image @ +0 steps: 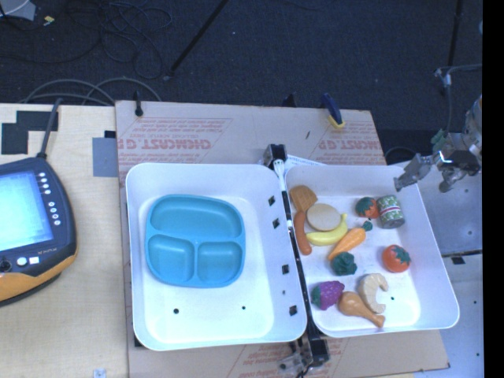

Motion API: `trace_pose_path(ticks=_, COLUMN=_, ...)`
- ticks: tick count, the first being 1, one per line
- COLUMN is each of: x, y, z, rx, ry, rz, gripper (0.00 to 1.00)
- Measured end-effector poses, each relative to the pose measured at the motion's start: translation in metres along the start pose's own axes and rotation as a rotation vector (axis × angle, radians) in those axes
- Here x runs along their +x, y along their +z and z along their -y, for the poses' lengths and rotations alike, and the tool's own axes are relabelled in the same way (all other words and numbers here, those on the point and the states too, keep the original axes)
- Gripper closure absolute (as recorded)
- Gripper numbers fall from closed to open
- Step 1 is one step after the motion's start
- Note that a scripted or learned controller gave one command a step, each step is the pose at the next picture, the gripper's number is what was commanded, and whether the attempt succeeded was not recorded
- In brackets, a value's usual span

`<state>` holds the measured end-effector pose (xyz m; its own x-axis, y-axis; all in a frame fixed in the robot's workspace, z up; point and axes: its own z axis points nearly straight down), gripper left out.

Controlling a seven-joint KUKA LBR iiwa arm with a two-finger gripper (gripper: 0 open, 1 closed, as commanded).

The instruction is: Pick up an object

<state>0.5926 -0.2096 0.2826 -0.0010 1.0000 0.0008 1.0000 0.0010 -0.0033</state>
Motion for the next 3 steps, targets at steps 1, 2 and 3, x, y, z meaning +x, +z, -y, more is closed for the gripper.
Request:
trace_pose_path(ticks=1, x=0.108, y=0.18, z=0.038, rx=0.019, ry=-0.005, rz=-0.009, gripper=0.0)
trace_pose_path(ticks=2, x=0.125, y=0.197, z=0.097, rx=0.002, ry=0.0, rz=-0.001, gripper=0.0)
trace_pose_path(ticks=3, x=0.122, y=0.186, z=0.095, rx=0.003, ry=0.007, rz=-0.001, gripper=1.0)
